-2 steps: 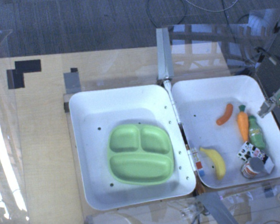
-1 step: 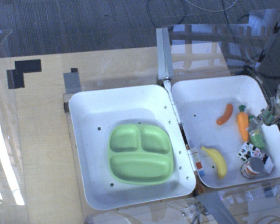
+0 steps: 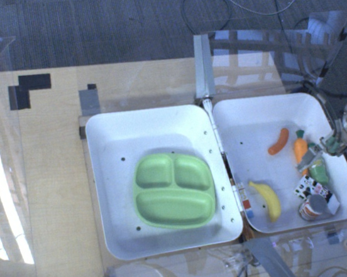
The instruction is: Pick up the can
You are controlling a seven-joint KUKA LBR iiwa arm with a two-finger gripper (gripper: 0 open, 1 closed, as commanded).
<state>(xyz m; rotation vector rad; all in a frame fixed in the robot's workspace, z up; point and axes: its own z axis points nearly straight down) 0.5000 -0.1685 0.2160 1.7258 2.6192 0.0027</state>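
From where I stood, the can (image 3: 313, 202) lay tipped on its side in the near right corner of the right bin (image 3: 247, 118), its patterned label turned upward and its open end facing the front wall. It sat tight against that corner, probably where it had rolled to rest, and that would make it awkward to reach from above, with bin walls close on two sides.

The gripper (image 3: 318, 150) hung over the right side of the same bin, the arm coming in past the rim from the right. I could not tell how its metal tips stood; they were too small and blurred together with what lay beneath. It seemed lined up on the far end of the can's neighbours rather than on the can itself: the carrot (image 3: 299, 149) was just beside it and a small green thing (image 3: 319, 173) lay between it and the can. Nothing was visibly caught in it.

A sausage (image 3: 278, 141) lay farther in, and a banana (image 3: 267, 199) sat near the can, apart from it. The left bin (image 3: 108, 175) held a green divided plate (image 3: 174, 190), well clear of the work. The pick, I judged, was not yet made.
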